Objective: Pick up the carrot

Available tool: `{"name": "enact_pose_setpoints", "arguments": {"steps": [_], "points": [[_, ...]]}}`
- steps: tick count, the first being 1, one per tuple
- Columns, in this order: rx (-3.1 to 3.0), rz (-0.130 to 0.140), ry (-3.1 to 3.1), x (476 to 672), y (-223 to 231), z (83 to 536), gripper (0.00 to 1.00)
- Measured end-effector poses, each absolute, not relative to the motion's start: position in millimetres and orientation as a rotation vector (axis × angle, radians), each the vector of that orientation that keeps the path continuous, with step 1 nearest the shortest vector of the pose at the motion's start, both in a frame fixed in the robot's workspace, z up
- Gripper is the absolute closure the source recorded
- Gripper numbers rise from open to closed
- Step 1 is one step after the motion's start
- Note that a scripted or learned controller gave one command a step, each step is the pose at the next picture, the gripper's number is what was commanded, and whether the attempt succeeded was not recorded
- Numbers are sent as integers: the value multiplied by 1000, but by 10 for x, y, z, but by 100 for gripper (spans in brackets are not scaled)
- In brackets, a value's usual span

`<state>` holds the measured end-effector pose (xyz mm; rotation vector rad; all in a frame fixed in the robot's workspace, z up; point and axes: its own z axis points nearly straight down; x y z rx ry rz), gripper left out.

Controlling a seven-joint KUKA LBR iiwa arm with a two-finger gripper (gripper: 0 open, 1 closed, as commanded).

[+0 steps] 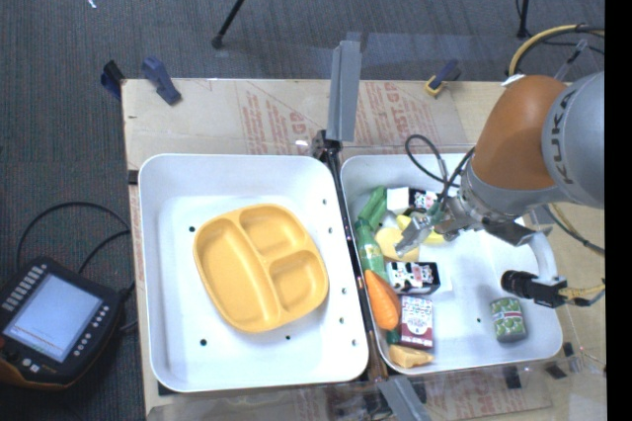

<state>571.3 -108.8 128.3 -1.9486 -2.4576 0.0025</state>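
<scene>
Gripper (419, 233) hovering over clutter mid right bin (541, 335); finger spread impossible to tell. Carrot (382, 299) lying by that bin's left wall, toward its front edge. Best lowered squarely astride carrot, clear of neighbouring red carton (417, 322).

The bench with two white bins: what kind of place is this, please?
Probably a robotics lab, set up for pick-and-place trials. A KUKA arm reaches over the right bin, a teach pendant lies on the carpet, and clamps hold the board down.
</scene>
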Motion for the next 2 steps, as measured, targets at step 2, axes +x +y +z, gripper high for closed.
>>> {"name": "enact_pose_setpoints", "arguments": {"steps": [2], "points": [[-2129,3,-2305,5000,-508,1861,0]]}}
